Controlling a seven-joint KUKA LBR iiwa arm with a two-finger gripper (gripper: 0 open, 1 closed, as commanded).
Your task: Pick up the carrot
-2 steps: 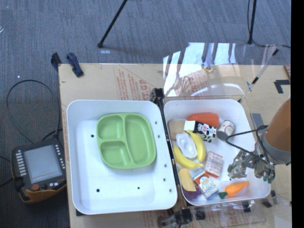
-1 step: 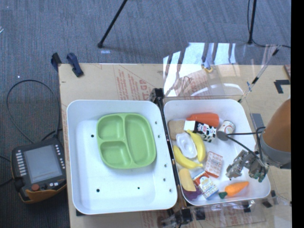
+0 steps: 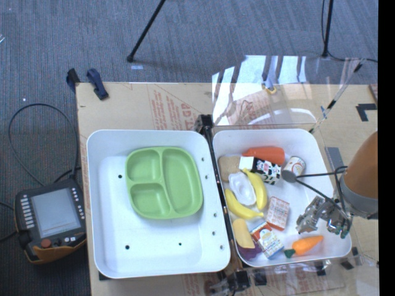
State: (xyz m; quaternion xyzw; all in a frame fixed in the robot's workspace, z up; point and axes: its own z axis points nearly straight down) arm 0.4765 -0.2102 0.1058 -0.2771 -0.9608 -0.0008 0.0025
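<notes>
Right bin (image 3: 321, 142): carrot (image 3: 307, 245), bananas (image 3: 247, 199); left bin (image 3: 105, 227): green plate (image 3: 165, 182).

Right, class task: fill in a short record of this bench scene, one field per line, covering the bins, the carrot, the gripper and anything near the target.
left bin: holds a green divided plate
right bin: holds mixed toy food
carrot: lies near the right bin's front right corner, green top pointing left
gripper: low over the right bin, just behind the carrot, nothing seen between its fingers
near the carrot: small juice carton to its left
other items: two bananas, a can
</notes>
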